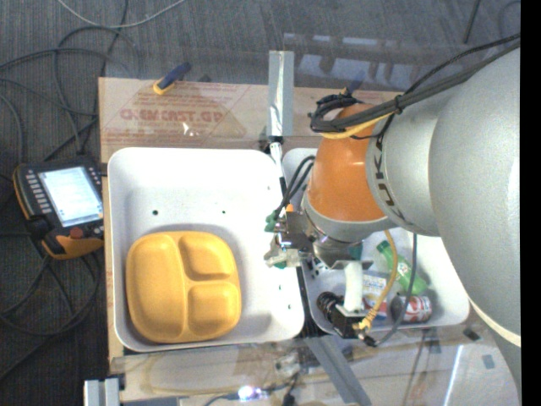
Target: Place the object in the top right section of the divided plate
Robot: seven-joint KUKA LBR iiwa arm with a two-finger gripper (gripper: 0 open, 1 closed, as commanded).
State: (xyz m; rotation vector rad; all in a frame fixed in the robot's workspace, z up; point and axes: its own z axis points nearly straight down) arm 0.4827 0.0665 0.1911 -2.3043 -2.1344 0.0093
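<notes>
In the left of the two shallow white plastic bins [169, 176], down toward its 6 o'clock wall, lies the yellow divided plate [152, 290]. It is a rounded square of smooth, matte plastic with soft corners and a raised rim. I count three sections: one long one along its 9 o'clock side and two smaller ones stacked on the other side, at about 1 and 4 o'clock. All three look bare, the 1 o'clock one included.

The one grey arm, with its glossy orange band [342, 184], comes in from 3 o'clock and covers much of the right white bin [448, 299]. Its claw [287, 242] hangs over the seam between the two bins, at about 2 o'clock from the plate and apart from it. The wrist hides it from where I stand, so I cannot tell how far open it is or whether it has anything.

One red-and-white metal can [414, 309] lies on its side at the right bin's 5 o'clock. The surface [211, 112] at 12 o'clock is pale board with faded red print.
</notes>
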